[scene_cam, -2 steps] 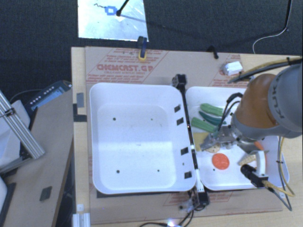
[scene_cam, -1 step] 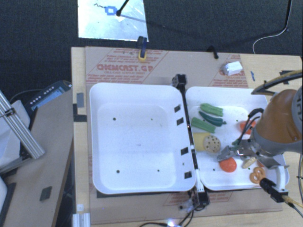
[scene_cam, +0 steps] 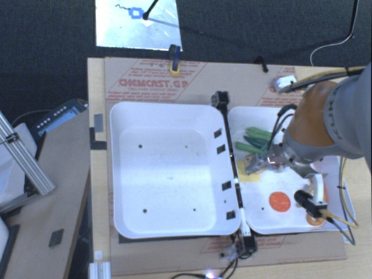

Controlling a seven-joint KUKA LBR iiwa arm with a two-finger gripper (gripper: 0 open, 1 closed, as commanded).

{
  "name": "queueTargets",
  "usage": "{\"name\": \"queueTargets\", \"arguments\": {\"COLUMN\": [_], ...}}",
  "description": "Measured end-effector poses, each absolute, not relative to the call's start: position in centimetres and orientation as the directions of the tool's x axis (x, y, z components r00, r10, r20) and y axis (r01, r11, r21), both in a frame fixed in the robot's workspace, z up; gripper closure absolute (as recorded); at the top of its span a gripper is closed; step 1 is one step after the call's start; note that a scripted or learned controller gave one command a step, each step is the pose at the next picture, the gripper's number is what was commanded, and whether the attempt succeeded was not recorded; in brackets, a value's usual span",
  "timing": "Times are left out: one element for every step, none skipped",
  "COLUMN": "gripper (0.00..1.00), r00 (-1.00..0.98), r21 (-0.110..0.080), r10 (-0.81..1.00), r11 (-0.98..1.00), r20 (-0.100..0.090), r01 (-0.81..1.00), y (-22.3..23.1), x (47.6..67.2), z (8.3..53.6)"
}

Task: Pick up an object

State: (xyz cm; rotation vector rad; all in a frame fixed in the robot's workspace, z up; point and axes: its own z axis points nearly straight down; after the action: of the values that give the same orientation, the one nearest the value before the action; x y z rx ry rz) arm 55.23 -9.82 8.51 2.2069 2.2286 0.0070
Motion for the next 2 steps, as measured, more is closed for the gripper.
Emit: {"name": "queueTargets", "arguments": {"gripper": [0.00,0.00], "r00": [0.007,-0.011], "r21": [0.001,0.004], "r10": [1.000,1.000], "r11": [-0.007,0.011], "r20": [-0.003,0.001], "r01": [1.000,1.000], "y": [-21.3,-14.9], "x": [48.5,54.3], "z": [11.7,8.3]}}
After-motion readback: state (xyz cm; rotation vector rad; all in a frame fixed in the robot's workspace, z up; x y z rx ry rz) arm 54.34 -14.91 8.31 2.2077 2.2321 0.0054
